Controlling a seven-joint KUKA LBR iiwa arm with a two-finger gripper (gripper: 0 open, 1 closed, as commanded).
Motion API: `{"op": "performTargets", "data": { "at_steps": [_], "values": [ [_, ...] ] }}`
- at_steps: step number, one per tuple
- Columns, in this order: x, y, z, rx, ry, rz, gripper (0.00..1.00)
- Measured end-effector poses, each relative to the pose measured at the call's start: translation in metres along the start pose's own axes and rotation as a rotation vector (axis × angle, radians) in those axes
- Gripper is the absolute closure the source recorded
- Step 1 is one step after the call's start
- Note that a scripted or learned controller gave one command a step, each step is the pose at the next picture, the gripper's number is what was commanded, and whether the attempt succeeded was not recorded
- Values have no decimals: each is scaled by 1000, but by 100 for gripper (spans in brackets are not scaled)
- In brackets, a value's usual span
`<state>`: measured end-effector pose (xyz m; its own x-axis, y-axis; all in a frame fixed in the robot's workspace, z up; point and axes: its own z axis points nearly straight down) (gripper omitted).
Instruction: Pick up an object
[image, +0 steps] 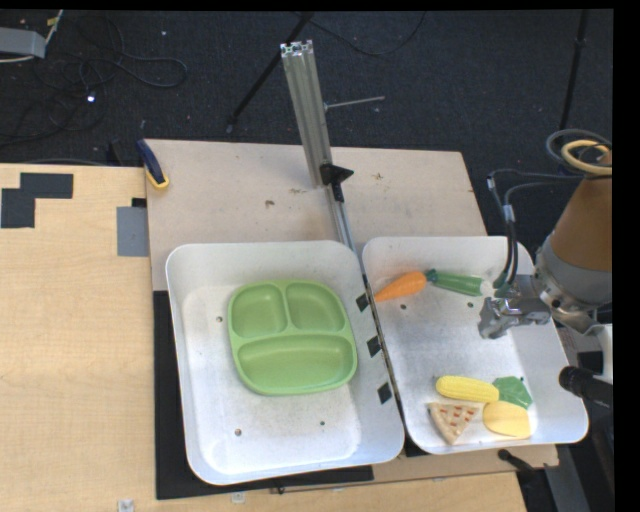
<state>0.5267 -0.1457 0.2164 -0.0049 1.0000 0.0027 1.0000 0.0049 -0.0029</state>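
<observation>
While the gripper (497, 322) is hovering with nothing visibly between its fingers, their spread unclear, the carrot (402, 287) is lying just beyond it, pointing toward the green plate (292, 336).

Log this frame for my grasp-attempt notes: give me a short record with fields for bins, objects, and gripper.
left bin: holds a green divided plate
right bin: holds toy food
carrot: orange, far-left part of right bin, green top pointing toward the arm
corn cob: yellow, near side of right bin
wedge slice: tan, just in front of the corn
yellow piece: beside the wedge, with a green piece behind it
gripper: over the right bin's far-right part, near the carrot's green top; no object visibly held
</observation>
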Motion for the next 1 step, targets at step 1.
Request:
{"op": "performTargets", "data": {
  "at_steps": [1],
  "values": [
    [59,-3,8,2,0,0,100]
  ]
}}
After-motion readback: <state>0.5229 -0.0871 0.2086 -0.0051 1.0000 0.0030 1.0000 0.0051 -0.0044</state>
